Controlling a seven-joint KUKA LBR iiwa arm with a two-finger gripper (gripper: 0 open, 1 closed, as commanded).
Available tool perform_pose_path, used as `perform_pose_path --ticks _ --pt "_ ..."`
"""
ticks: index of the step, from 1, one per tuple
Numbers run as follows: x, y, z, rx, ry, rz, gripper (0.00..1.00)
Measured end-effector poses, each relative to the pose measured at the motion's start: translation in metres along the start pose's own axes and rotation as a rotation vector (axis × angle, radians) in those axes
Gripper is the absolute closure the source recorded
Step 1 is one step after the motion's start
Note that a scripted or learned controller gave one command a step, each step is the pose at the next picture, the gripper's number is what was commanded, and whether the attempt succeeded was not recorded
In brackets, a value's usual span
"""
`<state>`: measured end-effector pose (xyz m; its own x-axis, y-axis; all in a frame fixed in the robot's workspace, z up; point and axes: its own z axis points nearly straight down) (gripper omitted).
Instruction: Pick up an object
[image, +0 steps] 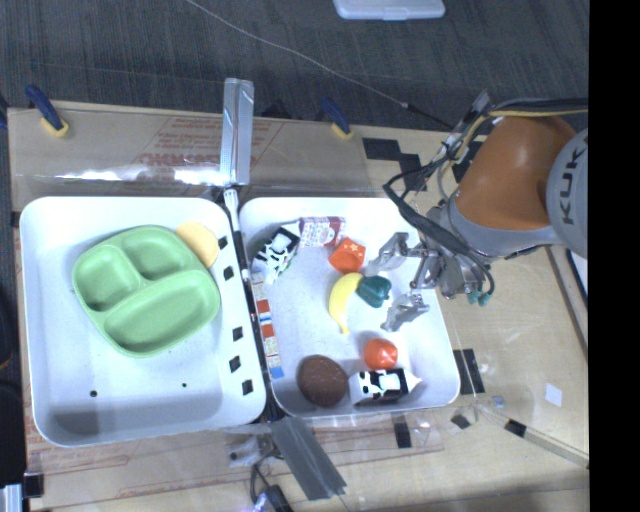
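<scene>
Over the right bin (440, 345), the gripper (392, 282) hangs with its two fingers spread apart, one up near the orange block (347, 255) and the other lower down, and nothing is caught between them. A small teal object (374, 291) sits just off the fingertips, touching the banana (342, 299), which lies upright-ish in the middle of the bin. Crowding around are a cow-patterned toy (274, 253) and a red-and-white packet (320, 231) toward the back, a brown ball (322, 380), an orange-red ball (380, 352) and a black-and-white block (384, 384) along the front wall. Beside it, the left bin (60, 400) carries a green divided plate (147, 288) with a yellow piece (198, 241) at its corner. Cables (430, 170) loop beside the wrist.
</scene>
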<state>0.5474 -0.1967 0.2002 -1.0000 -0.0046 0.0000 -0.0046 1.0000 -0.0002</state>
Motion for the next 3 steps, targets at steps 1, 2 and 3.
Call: perform_pose_path --ticks 1,2,3 --pt "-0.037 0.015 0.104 0.001 -0.008 0.074 0.0" --pt "-0.03 0.046 0.109 -0.002 0.002 0.029 0.0" --pt "-0.033 0.068 0.109 -0.002 0.005 0.065 0.0"
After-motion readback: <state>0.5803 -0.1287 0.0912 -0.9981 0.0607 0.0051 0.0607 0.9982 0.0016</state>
